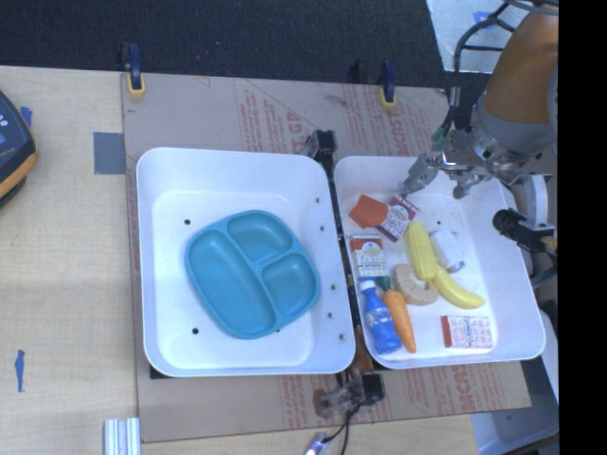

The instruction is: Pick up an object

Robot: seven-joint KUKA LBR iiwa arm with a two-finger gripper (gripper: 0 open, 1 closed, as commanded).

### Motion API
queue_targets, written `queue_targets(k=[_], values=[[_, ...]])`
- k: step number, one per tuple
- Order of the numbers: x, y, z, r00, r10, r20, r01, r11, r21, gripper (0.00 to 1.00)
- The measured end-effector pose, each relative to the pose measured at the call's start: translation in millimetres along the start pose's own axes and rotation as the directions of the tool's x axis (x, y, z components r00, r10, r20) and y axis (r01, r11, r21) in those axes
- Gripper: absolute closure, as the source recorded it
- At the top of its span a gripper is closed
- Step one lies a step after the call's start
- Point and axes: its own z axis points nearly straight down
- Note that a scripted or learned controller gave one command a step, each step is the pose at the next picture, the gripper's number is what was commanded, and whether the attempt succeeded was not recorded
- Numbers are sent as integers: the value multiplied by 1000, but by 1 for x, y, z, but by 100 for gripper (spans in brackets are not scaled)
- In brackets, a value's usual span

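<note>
The right bin holds several small items: a red-orange block, a small pink-and-white packet, a yellow corn cob, a banana, an orange carrot, a blue bottle, a red-and-white carton, a tan round piece and a red-and-white packet. My gripper hangs over the bin's far edge, fingers spread open with nothing between them, above and right of the red-orange block.
The left bin holds a blue divided plate. A black clamp sits between the bins at the back. A white object lies beside the corn. A dark device rests at the bench's left edge.
</note>
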Motion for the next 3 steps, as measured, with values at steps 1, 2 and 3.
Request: queue_targets(k=[1, 2, 3], values=[[-24, -68, 69, 1000, 1, 0, -1, 1000, 2, 0], [-34, -59, 105, 1000, 0, 6, 0, 1000, -13, 0], [-20, -66, 110, 1000, 3, 17, -3, 1000, -29, 0]])
